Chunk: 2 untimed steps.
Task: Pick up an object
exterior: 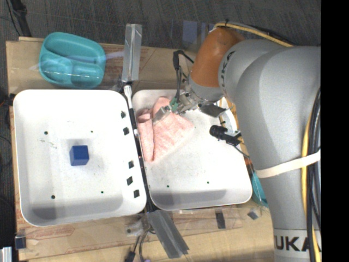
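In the right bin [234,192], the gripper [175,106] pinches the pink cloth's [163,132] upper edge

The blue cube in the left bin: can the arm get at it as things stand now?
Probably yes. The blue cube sits alone on the left bin's floor, away from the walls, with nothing over it. The gripper is at the pink cloth in the right bin, so the arm must cross the divider.

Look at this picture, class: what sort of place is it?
Probably a robotics lab's grasping test bench: a KUKA arm reaches over two white bins holding just a pink cloth and a blue cube.
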### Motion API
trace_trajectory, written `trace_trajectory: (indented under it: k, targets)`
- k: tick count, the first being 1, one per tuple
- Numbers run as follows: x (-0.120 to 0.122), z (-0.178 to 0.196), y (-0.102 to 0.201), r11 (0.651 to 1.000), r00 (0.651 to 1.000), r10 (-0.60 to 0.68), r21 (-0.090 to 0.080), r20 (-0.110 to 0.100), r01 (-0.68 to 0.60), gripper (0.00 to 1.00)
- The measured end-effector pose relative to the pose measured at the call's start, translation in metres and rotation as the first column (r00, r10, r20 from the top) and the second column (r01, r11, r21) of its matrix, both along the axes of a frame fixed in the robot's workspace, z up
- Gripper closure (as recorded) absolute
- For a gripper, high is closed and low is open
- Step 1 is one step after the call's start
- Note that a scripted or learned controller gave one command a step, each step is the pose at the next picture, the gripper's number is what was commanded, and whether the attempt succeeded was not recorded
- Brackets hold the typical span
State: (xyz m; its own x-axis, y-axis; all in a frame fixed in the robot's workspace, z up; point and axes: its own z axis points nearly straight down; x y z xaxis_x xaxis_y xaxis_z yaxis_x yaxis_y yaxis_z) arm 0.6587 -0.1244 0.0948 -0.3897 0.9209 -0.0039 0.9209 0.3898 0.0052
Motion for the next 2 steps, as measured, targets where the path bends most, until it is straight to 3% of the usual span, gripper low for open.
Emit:
trace_trajectory:
  k: [1,2]
  targets:
    - [-0.001,-0.002,0.006,1.0,1.0,0.031,0.001,-0.006,-0.031,0.0]
    - [-0.002,-0.002,0.017,0.99,0.99,0.14,0.003,-0.009,-0.14,0.0]
